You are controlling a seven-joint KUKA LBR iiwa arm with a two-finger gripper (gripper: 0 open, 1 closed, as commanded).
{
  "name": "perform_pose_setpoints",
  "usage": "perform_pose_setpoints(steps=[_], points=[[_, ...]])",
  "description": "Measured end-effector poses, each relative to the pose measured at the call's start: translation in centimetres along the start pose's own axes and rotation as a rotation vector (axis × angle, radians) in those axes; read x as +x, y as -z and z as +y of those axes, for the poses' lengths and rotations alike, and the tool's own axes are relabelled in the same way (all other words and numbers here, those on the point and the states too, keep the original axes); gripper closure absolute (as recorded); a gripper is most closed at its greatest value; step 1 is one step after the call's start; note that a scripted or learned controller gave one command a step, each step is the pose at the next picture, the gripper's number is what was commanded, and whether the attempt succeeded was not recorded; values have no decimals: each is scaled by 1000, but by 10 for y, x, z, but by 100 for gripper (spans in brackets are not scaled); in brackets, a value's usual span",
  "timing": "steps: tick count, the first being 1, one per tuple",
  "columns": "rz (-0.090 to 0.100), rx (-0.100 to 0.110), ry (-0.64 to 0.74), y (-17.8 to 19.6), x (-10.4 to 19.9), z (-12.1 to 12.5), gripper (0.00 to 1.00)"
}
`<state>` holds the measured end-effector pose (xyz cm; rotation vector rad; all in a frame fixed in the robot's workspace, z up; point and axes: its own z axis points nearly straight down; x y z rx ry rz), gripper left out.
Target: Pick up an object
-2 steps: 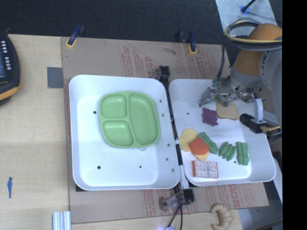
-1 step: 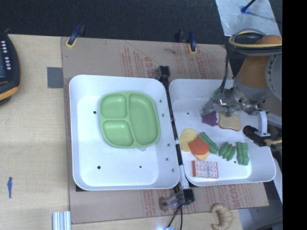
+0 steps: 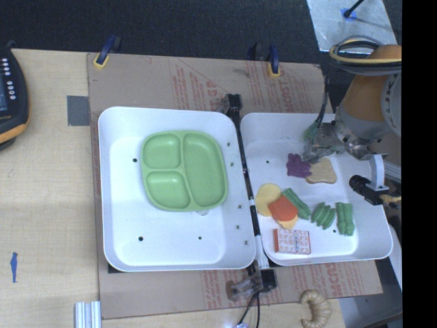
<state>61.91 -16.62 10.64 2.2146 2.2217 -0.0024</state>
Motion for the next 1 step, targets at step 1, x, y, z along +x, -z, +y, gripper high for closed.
perform_pose_setpoints(steps=[1], points=[[0,2,0,-1,0,-1,0]])
